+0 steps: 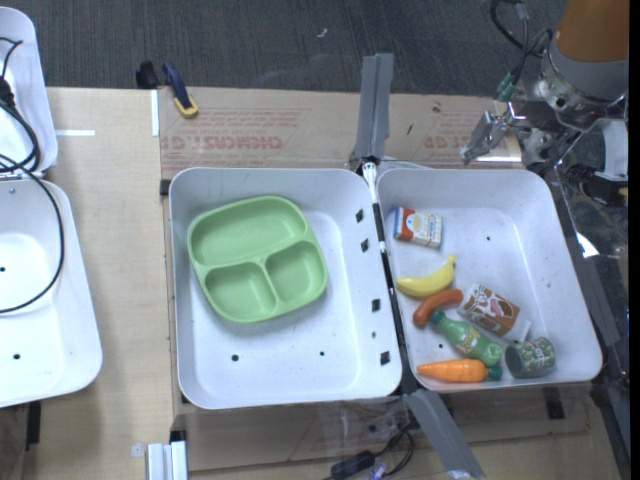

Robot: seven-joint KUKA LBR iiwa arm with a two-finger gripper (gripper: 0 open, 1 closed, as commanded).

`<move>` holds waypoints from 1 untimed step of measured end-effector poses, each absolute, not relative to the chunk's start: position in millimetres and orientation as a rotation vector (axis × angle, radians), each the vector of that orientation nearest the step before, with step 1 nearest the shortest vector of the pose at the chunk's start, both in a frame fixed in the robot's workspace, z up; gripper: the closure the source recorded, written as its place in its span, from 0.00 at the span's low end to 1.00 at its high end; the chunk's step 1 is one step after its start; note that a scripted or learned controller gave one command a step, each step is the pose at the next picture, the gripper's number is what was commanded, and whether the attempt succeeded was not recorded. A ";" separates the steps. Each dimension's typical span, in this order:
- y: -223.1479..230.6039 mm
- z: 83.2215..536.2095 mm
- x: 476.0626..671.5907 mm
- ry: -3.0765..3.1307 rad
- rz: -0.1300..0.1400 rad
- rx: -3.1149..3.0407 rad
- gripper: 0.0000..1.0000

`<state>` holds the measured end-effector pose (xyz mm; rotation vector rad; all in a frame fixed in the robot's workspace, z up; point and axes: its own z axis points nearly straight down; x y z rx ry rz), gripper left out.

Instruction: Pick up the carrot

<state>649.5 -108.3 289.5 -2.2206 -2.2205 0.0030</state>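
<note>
Camera view: we log carrot (459, 371) lying flat at near edge of right bin (545, 230), green bottle (470, 338) touching behind. Gripper (487, 134) hovers above bin's far rim, well apart; jaw state we cannot tell. We advise descent straight over carrot's middle, jaws across its width, clear of bottle.

Arm high at top right, orange band showing, gripper (487, 134) hanging over bench just past right bin's (520, 193) far rim. Carrot (458, 371) lying flat at near edge of right bin, green bottle (470, 337) touching just behind it. Banana (427, 280) and sausage (437, 306) mid-bin, small carton (417, 227) farther back, brown carton (489, 310) right of sausage. Left bin (200, 358) holding green divided plate (257, 257).
</note>
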 end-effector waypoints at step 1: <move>-39.9 223.5 568.3 -2.188 0.006 -2.250 0.00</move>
